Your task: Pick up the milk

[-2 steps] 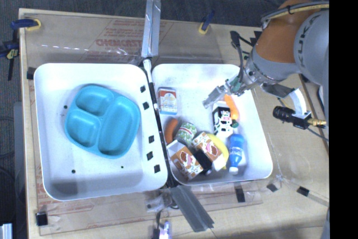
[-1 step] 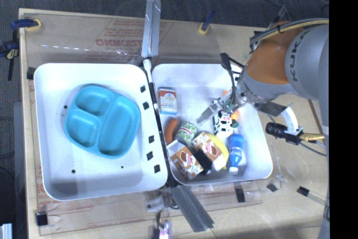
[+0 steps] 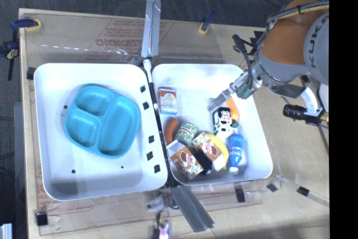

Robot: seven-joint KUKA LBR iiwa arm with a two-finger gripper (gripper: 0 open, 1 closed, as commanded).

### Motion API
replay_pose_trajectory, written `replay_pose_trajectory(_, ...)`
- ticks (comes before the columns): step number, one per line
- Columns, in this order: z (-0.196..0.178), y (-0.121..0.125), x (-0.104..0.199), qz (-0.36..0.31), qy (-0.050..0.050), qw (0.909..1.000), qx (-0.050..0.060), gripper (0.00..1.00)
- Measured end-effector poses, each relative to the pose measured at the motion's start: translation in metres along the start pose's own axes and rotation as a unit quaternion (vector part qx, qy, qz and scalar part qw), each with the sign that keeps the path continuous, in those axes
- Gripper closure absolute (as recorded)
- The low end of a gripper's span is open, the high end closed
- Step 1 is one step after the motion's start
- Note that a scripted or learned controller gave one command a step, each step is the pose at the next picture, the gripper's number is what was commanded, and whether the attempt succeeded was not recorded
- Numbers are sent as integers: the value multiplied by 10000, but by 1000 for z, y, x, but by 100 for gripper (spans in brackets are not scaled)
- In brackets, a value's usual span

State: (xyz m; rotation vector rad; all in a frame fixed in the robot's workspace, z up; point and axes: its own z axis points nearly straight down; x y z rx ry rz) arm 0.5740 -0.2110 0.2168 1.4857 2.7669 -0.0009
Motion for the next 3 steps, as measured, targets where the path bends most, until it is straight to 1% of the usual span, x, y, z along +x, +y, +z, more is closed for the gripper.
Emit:
replay_pose_trajectory(1,23,12,-6,-439,15,9990,8,0)
replay_pose_trajectory(2,18,13,-6,-925,-2,9957,-1,0)
replay_pose_trajectory(3,19,8,-2,-1115,21,9938,10,0)
